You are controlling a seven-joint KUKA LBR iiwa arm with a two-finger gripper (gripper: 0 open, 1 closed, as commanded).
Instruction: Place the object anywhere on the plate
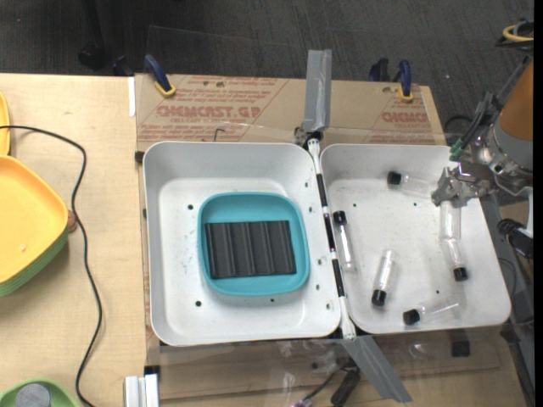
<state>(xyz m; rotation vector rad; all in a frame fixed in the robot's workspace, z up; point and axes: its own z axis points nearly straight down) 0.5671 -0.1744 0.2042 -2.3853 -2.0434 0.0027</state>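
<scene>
Five clear tubes with black caps lie scattered in the right bin point(475, 303); the nearest candidate, a tube point(450, 242) along the bin's right side, lies just below the gripper point(456, 186), which hangs over that bin's upper right corner. Whether the gripper is open or closed cannot be told, and nothing is seen in its hold. The teal plate point(253, 288) sits in the left bin point(170, 227), well apart. The step in hand appears to be the approach; next comes descent onto a tube, a grasp, then carriage leftward across the divider.

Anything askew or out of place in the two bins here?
One clear tube lies along the divider at the right bin's left edge, apart from the tubes scattered on the floor. The teal plate sits flat in the left bin.
</scene>
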